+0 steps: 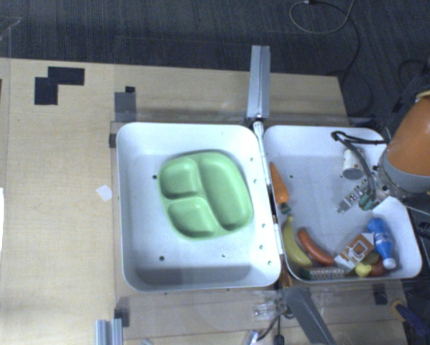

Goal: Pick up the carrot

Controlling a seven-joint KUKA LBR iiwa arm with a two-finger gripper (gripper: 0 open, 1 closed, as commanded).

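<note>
Now carrot [278,183] by rt bin's [312,165] left wall, tool [357,196] apart.

A pale green three-compartment plastic plate [204,193] lies in the glossy white left bin [139,264]. The matching white right bin [308,157] shows a slim orange carrot [278,184], a yellow banana [293,244], a red-brown sausage [315,248], a blue bottle with a white cap [382,242] and an orange-and-white patterned carton [354,253]. The light wooden bench [49,214] bears black square markings [57,85].
</note>
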